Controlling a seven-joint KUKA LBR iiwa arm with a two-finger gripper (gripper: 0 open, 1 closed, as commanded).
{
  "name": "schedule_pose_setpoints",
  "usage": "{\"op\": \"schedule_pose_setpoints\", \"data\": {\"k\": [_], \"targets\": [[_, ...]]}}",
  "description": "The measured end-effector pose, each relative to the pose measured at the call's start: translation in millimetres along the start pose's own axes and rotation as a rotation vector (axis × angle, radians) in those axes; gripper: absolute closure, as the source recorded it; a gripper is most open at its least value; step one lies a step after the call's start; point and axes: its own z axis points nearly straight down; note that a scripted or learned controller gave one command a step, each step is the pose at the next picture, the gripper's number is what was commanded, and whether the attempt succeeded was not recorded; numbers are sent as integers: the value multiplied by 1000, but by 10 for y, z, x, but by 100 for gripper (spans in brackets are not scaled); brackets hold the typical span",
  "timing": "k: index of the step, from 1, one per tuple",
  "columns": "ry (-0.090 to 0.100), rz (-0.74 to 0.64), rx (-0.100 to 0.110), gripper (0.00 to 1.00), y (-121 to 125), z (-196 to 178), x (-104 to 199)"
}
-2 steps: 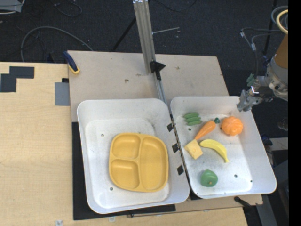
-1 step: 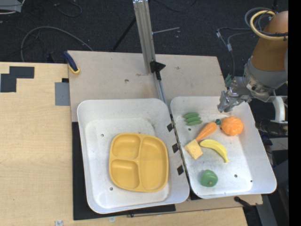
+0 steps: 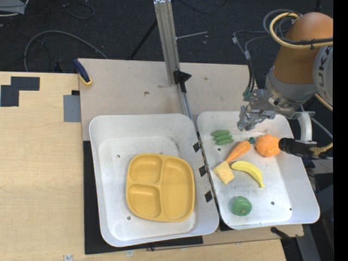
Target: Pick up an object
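Observation:
The right bin (image 3: 296,200) holds toy food: green pea pods (image 3: 222,136), a carrot (image 3: 238,150), an orange fruit (image 3: 267,145), a yellow banana (image 3: 250,172), a pale cheese wedge (image 3: 224,173) and a green apple (image 3: 241,205). My gripper (image 3: 247,121) hangs over the far part of this bin, above and between the pea pods and the orange fruit, just beyond the carrot's top. Nothing shows between its tips.
The left bin (image 3: 109,145) carries a yellow divided plate (image 3: 160,186). An upright aluminium post (image 3: 167,37) stands behind the bins. The arm's grey and orange body (image 3: 302,48) fills the upper right. A wooden bench top (image 3: 38,162) lies to the left.

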Motion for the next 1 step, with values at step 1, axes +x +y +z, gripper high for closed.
{"op": "schedule_pose_setpoints", "data": {"k": [1], "targets": [[0, 0, 2, 100, -105, 74, 502]]}}
